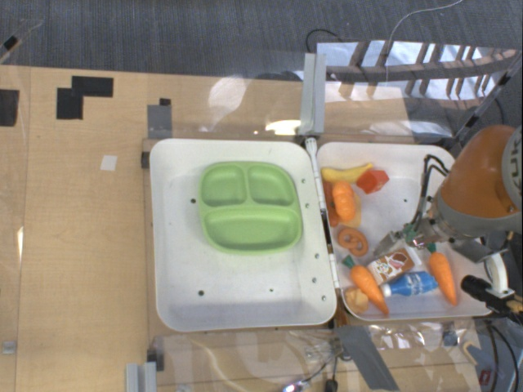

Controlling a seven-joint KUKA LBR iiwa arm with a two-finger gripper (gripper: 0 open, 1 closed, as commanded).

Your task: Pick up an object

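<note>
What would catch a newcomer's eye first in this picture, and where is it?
The bright green divided plate lies alone in the middle of the left bin. The right bin holds a jumble of toy food, with orange carrots near its front edge, while the arm's orange band looms over its right side.

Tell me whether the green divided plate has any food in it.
Empty. The green divided plate in the left bin shows bare green in all three compartments; the toy foods lie in the right bin.

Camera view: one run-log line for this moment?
arm: over right white bin | gripper: near small snack packet | grasp: none seen | green divided plate: left white bin
</note>
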